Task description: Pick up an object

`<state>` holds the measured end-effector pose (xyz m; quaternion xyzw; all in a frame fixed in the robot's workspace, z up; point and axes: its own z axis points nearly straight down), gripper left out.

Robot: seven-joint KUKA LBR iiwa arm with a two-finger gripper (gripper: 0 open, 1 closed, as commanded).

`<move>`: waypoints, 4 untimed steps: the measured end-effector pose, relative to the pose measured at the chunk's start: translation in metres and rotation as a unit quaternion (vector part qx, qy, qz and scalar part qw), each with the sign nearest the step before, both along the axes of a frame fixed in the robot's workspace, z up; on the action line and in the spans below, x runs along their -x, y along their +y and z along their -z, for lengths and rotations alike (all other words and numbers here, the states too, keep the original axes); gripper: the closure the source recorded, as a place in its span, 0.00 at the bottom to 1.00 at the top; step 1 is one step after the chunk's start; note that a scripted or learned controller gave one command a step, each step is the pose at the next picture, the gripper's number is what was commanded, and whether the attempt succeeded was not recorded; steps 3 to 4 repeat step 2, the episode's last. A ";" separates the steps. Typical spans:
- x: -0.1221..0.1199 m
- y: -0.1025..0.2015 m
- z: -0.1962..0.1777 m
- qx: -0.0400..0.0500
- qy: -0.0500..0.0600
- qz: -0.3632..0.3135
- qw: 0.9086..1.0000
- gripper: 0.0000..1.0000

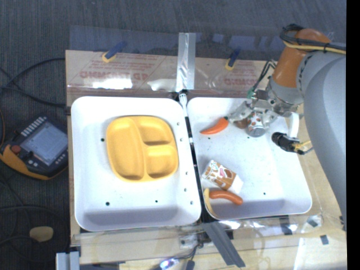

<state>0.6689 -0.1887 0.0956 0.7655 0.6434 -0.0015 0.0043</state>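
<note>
An orange toy carrot point(215, 127) lies in the right bin point(270, 173) near its back left corner. A small printed packet point(221, 175) rests near the bin's front left, and a hot dog in a bun point(223, 198) lies just in front of it against the front wall. My gripper point(254, 120) hangs over the bin's back right part, a little to the right of the carrot's green tip. The wrist body hides how the fingers stand.
The left bin point(90, 190) holds a yellow divided plate point(142, 147). A teach pendant point(35, 146) lies on the floor to the far left. The arm's grey body point(332, 111) covers the right bin's right side.
</note>
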 end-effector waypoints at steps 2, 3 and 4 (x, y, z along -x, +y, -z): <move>0.000 0.034 -0.146 -0.003 0.002 0.060 0.998 1.00; 0.000 0.034 -0.146 -0.003 0.002 0.060 0.998 1.00; 0.000 0.034 -0.146 -0.003 0.002 0.060 0.998 1.00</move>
